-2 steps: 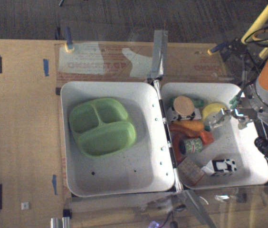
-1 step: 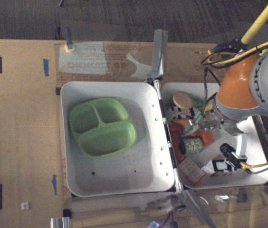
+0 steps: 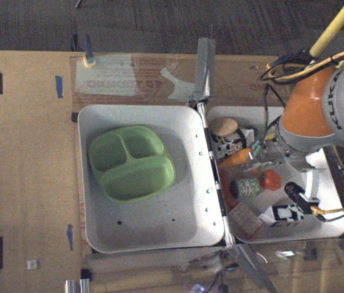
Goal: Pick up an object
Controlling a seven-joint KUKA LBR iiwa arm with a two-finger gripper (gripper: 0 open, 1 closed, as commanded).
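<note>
My gripper [image 3: 261,159] hangs over the middle of the right bin [image 3: 336,224], below the grey and orange arm [image 3: 309,112]. Just to its left lies an orange carrot [image 3: 235,158]. A green can [image 3: 247,186] lies on its side right below the gripper, with a red-orange piece [image 3: 272,179] beside it. At the bin's far left are a tan round lid [image 3: 224,126] and a black-and-white spotted carton [image 3: 229,144]. Nothing is visibly held.
The left bin [image 3: 99,224] holds a green divided plate [image 3: 131,162]. Near the right bin's front lie a pinkish-brown block [image 3: 245,218] and a second black-and-white spotted box [image 3: 283,213]. A metal divider [image 3: 213,176] separates the bins.
</note>
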